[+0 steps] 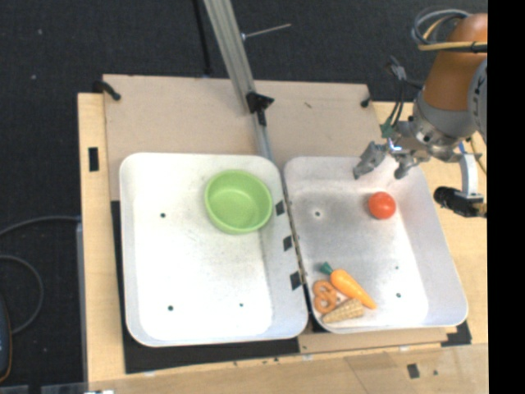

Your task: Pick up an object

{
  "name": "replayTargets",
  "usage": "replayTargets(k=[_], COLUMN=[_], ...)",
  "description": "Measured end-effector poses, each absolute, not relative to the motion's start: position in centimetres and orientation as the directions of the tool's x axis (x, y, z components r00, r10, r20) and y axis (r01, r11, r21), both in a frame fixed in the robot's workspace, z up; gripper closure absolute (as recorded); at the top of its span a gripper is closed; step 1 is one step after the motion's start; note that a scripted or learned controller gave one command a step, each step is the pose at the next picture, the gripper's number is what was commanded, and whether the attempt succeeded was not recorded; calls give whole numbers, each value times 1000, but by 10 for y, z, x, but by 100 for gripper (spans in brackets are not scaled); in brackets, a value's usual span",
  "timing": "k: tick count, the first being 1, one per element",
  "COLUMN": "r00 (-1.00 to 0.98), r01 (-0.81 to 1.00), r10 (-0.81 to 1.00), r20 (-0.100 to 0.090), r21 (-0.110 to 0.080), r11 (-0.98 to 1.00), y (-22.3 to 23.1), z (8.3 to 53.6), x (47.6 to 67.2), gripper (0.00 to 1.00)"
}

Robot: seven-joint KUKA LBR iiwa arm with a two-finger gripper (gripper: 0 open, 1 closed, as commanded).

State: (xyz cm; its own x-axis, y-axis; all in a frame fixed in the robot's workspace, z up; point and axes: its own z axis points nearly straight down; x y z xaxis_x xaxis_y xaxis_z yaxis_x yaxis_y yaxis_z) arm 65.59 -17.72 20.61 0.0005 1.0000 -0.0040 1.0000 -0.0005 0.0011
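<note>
Nothing is held yet: the gripper (384, 164) hangs spread wide, tomato (381, 205) just below it, so descent comes next.

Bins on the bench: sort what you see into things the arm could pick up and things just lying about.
For the job:
claw, open, above the right bin
red ball, nearest the claw
carrot
pretzel
corn cob
green bowl

Just there:
left bin
metal pole
cardboard sheet
</note>
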Motion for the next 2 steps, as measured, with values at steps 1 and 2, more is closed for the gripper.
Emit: replayTargets(k=[1, 2], r00=[2, 2], r01=[1000, 1000], r10=[1000, 1000], r20=[-3, -4], r21=[-3, 5], r11=[-2, -2], y=[-177, -178], z=[164, 179], x=[655, 657], gripper=[0, 100])
